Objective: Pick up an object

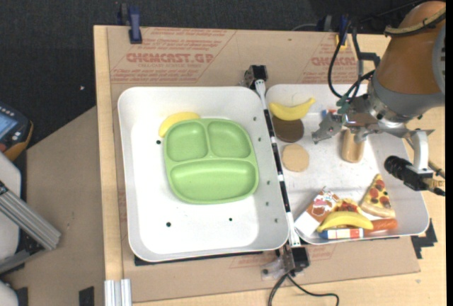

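gripper (352, 129) hangs low in the right bin (407, 223), over the tan cup (351, 145); can't tell how the jaws stand. cup looks light, stiff, a bit slick, so i'd pinch across its sides. banana (291, 109) nearby.

Green divided plate (210, 160) in white left bin (141, 177); yellow banana (291, 109); tan cookie (296, 157).

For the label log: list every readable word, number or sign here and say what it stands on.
"CHEMCAST GP": red print on the brown cardboard sheet under the two bins, reversed or inverted here, so the reading is tentative.
More red print at the sheet's upper right: too blurred to read.
Small packets in the right white bin: unreadable.
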`<move>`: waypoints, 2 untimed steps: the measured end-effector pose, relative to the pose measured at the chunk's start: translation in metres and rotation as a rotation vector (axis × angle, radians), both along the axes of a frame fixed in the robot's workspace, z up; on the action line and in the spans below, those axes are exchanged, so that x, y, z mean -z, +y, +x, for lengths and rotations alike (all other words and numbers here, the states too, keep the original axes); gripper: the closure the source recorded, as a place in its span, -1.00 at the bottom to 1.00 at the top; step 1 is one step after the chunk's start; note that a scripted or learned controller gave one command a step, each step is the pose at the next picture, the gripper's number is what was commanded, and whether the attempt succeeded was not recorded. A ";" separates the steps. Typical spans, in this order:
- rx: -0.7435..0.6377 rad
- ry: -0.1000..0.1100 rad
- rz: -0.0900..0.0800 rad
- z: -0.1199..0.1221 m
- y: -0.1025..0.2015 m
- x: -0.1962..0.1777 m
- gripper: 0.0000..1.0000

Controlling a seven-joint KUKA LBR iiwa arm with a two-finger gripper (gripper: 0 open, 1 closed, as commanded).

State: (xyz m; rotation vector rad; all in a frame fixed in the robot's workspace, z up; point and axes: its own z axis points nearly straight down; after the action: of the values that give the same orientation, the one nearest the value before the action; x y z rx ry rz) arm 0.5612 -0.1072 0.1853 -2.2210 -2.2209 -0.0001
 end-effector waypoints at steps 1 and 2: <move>0.003 -0.011 -0.007 0.088 -0.080 -0.005 -1.00; 0.004 0.005 0.001 0.031 -0.097 0.031 -1.00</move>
State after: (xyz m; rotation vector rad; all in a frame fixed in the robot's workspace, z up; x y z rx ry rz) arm 0.5924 -0.2040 0.1538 -2.2222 -2.2142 0.0046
